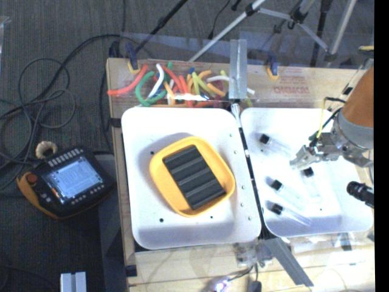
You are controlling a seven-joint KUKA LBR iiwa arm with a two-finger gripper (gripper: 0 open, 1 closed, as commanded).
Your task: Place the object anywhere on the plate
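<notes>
Now: hand [306, 159] over right bin [340, 224] | fingers' state unclear | plate [161, 163] left, apart.

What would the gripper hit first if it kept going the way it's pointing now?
The gripper points toward the view's left, over the right bin. Most likely it would meet the bare bin floor first, or the small black-capped object up and left. Its height is hard to judge from this view.

I see wooden desk [182, 266] carrying two shallow white bins side by side: left bin [137, 181], right bin [285, 117]. Tangle of coloured cables [173, 85] along desk's far edge.
</notes>
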